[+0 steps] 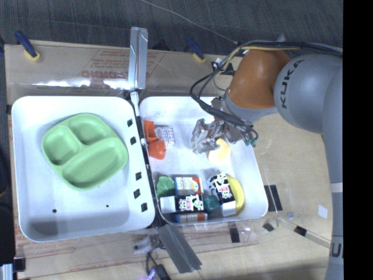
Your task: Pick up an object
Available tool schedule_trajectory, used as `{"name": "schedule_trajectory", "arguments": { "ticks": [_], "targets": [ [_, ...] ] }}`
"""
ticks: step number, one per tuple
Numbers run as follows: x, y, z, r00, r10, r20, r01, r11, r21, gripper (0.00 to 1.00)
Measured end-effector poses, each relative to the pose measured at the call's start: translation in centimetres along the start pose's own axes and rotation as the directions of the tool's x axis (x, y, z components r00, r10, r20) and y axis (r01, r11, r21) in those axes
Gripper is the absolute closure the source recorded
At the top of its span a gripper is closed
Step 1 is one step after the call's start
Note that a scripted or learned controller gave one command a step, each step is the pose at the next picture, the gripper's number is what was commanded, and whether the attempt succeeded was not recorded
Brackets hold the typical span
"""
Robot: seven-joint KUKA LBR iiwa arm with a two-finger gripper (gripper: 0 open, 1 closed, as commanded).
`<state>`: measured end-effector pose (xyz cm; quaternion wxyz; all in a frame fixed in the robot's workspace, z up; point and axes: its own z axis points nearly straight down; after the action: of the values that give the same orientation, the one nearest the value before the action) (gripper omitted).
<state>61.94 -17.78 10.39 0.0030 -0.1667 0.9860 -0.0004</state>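
A pale yellow round object (220, 151) lies in the right bin (252, 156), just right of frame centre, with the gripper (205, 137) directly at its upper left; whether the gripper is spread or pressed together cannot be told. Lower in that bin lie a banana (236, 192) and cow-patterned cartons (219, 184). The left bin (29, 174) holds a green divided plate (84, 149).

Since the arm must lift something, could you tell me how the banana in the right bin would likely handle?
The banana is curved and smooth, so it may slip or pivot between the fingers. It looks like a light toy, probably rigid. Wedged against the cow-patterned item near the bin wall, it leaves little room.
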Motion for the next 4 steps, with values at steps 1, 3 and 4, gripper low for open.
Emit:
{"name": "schedule_trajectory", "arguments": {
  "ticks": [1,3,4],
  "targets": [
    [-3.9,4.6,1.1,0.982,0.188,-0.001,-0.188,0.982,0.0,1.0],
    [1.4,0.1,-1.9,0.962,0.273,-0.005,-0.273,0.962,0.003,1.0],
    [-6.4,7.2,1.2,0.859,0.512,-0.004,-0.512,0.859,0.0,1.0]
  ]
}}
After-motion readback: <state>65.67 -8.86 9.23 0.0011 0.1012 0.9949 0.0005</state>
